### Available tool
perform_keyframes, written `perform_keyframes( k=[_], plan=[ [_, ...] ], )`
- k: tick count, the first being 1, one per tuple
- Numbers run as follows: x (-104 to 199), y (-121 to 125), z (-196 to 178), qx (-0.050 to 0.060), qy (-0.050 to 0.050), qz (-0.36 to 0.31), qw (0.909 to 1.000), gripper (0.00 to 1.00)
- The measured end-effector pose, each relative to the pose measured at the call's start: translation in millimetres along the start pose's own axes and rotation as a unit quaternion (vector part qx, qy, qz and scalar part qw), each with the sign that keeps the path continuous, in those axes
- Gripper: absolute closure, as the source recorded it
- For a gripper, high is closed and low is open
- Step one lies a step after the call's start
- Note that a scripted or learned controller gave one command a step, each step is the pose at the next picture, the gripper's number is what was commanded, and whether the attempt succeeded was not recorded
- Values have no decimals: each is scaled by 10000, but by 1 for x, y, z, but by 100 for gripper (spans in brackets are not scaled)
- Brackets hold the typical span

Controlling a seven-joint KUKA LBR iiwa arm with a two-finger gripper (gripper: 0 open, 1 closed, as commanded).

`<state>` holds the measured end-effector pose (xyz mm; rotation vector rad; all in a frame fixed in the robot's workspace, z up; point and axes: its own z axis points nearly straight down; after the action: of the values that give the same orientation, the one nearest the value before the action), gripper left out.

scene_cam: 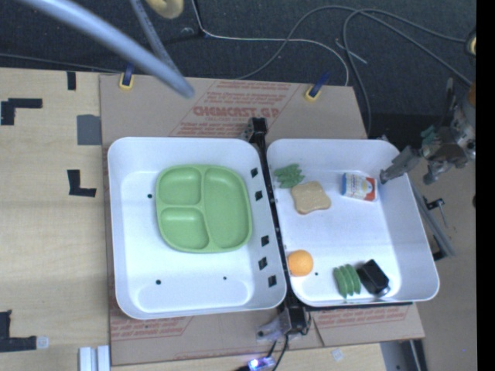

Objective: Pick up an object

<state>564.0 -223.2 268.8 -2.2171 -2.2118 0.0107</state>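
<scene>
**Tool at right bin's far-right rim, nothing in it**

Tool (410, 165) sits at the right edge, over the upper-right rim of the right bin (402, 242). One grey finger points down-left toward the carton; the other prong is off to the right. Fingers look apart, nothing between them.

Right bin contents:
- carton (359, 185), white with red/blue print, upper right, near the finger tip but not touching as far as I can tell
- bread (311, 198), tan, upper middle, left of the carton
- green leafy item (288, 175), just above-left of the bread, by the divider
- orange (300, 263), lower left corner area
- green pod (347, 280) and black block (375, 277), side by side at the front, touching or nearly so

Left bin (131, 230): green divided plate (204, 208), three compartments, roughly centred.

Both bins sit on a cardboard sheet (232, 103) on the surface (42, 207).
</scene>
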Motion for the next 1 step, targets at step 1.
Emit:
perform_keyframes(
  k=[1],
  plan=[
    [0,2,-6,-53,-13,-16,10000,0]
  ],
)
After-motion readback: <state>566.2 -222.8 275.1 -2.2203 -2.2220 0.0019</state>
